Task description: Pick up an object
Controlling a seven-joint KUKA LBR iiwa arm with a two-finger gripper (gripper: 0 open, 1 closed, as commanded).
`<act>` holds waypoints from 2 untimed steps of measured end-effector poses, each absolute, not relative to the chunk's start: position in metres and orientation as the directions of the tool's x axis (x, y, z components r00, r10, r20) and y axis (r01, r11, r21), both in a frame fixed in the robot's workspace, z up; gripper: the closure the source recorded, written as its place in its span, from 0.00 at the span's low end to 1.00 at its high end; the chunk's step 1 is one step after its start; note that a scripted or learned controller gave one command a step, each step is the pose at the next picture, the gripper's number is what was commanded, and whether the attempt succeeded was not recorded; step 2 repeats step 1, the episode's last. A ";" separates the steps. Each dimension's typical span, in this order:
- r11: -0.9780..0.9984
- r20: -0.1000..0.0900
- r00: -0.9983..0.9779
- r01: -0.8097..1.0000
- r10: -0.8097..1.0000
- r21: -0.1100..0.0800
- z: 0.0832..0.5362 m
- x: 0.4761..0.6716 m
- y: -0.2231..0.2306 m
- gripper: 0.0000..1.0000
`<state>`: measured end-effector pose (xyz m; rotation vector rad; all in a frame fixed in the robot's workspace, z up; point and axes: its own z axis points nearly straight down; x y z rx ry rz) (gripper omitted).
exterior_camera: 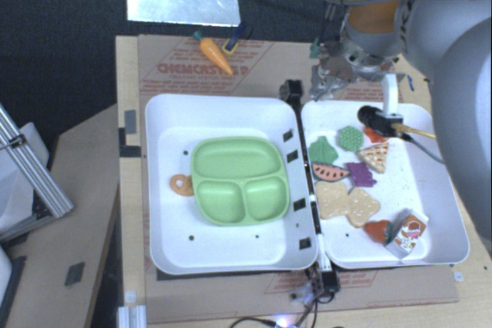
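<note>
The gripper (329,82) hung above the far edge of the right bin (442,200); its state could not be told. Toy food lay in that bin, including a watermelon slice (326,171). A green tray (237,179) sat in the left bin (165,188).

Left bin (157,165): divided tray (238,180) in the middle, pretzel (181,184) touching its left edge. Right bin (446,226): toy foods clustered, carton (407,233) nearest front. Behind the bins, on the desk (131,57): carrot (215,55).
</note>
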<state>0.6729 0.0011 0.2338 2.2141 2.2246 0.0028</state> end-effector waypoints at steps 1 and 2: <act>0.003 -0.001 -0.003 1.000 1.000 0.002 0.215 0.670 0.001 1.00; 0.003 -0.001 -0.003 1.000 1.000 0.002 0.215 0.670 0.001 1.00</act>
